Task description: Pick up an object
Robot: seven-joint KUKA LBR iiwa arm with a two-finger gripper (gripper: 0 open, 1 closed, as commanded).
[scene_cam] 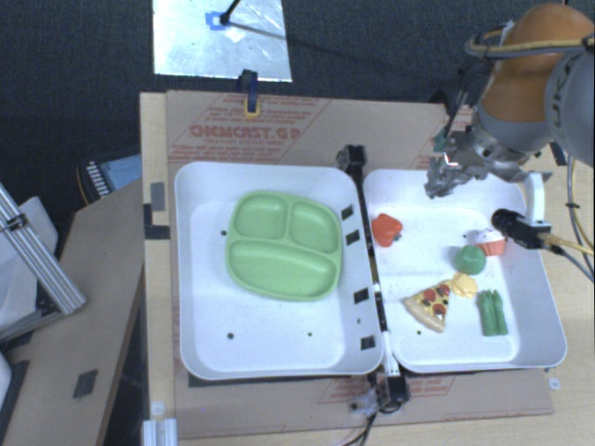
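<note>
gripper (441, 188) hangs over right bin (548, 337) back edge, nothing held; jaw opening: cannot tell. red pepper (386, 229) near, pizza slice (429, 305) farther front.

Two bins sit side by side — the left bin (200, 342) holds a divided plate (284, 245); the right bin (539, 342) holds a pizza slice (429, 306), with a pepper (387, 229) behind it.

Glossy white plastic bins (279, 360), matt green tray (284, 246)

The arm (530, 72) reaches in from the right, claw (440, 186) pointing downward.
</note>
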